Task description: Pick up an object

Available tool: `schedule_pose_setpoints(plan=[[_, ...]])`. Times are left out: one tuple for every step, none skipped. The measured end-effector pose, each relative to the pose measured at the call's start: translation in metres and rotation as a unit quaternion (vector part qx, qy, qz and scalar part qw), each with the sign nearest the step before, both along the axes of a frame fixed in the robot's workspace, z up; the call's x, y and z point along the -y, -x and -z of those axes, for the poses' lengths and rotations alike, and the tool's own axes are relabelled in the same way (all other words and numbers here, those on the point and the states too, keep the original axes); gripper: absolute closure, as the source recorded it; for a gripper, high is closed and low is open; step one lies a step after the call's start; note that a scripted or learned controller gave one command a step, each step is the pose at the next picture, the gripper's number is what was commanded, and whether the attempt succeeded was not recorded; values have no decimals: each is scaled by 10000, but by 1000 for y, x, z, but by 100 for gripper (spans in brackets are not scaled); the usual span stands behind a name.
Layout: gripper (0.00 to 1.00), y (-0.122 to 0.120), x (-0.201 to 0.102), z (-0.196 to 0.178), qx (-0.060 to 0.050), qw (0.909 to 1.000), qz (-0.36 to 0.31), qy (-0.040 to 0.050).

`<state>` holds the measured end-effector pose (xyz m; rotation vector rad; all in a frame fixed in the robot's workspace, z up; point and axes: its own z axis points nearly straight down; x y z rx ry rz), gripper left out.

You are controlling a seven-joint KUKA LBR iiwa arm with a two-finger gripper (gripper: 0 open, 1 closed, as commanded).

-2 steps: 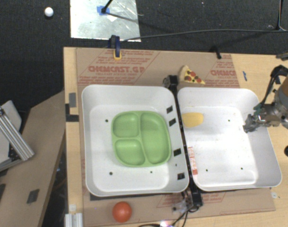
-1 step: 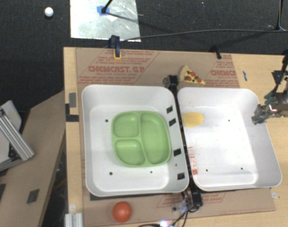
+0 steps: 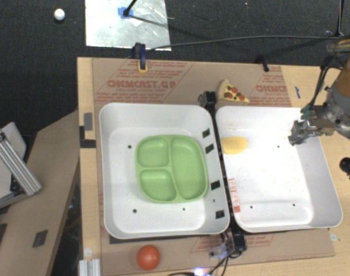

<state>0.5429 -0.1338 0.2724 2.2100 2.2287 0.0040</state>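
The surface carries two white bins side by side. The left bin holds a green divided plate, which takes most of its floor. The right bin holds one yellow object, lying near its left wall, close to the divider between the bins.

The arm enters from the right, and its end effector hangs over the right edge of the right bin, well apart from the yellow object. It holds nothing that I can see; how far it is open I cannot tell, because it is small and dark.

I judge that this is the approach step. The next move calls for travelling left across the bin, then coming down over the yellow object.

Outside the bins lie a pizza slice toy and a red ball.
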Motion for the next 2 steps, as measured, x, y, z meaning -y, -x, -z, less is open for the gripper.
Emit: schedule_pose_setpoints(plan=[[100,-27,-49,0,4,10000,-7,-5],[100,-43,-89,5,-1,10000,2,-1]])
